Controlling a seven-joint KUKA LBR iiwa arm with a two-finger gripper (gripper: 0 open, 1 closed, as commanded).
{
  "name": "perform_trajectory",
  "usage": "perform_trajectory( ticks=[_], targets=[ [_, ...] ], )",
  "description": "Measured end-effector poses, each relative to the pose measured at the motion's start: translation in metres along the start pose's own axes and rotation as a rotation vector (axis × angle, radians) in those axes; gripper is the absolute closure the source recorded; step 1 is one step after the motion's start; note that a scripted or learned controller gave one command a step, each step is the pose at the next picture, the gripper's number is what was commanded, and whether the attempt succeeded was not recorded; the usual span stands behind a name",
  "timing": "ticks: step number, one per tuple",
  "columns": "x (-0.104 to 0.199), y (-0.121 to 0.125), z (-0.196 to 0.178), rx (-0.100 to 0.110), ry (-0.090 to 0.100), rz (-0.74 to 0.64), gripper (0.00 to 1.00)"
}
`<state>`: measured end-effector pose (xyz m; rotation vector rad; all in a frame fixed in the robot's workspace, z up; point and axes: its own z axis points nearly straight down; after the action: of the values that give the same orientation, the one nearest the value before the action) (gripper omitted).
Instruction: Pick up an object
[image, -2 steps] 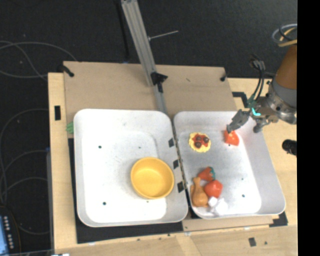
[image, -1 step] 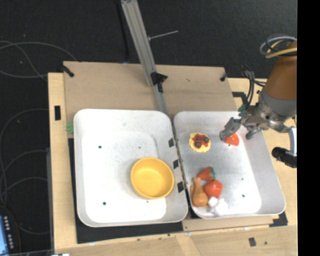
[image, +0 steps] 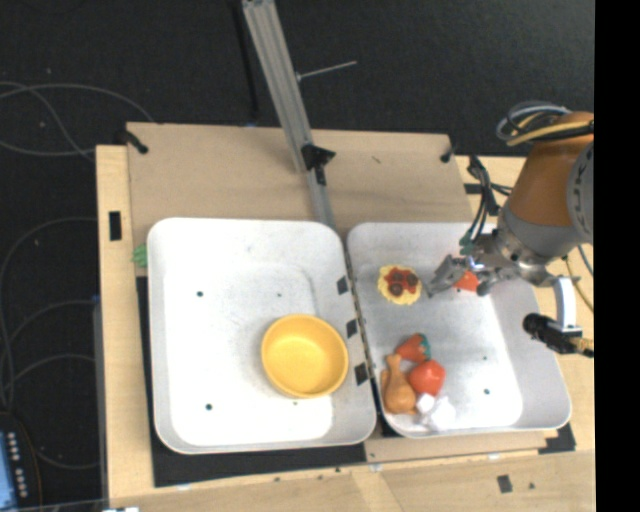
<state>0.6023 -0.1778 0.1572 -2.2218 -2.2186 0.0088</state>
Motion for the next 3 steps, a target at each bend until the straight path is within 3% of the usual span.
perform_trajectory(
  ticks=[1,2,3],
  targets=[
    [-0.002,-0.001,0.053,0.000,0.000,0.000,0.00],
    [-0.002,0.001,0.038,-0.010,0.000,0.003,1.00],
    [0.005,0.005,-0.022,-0.012,0.002,-0.005,1.00]
  ],
)
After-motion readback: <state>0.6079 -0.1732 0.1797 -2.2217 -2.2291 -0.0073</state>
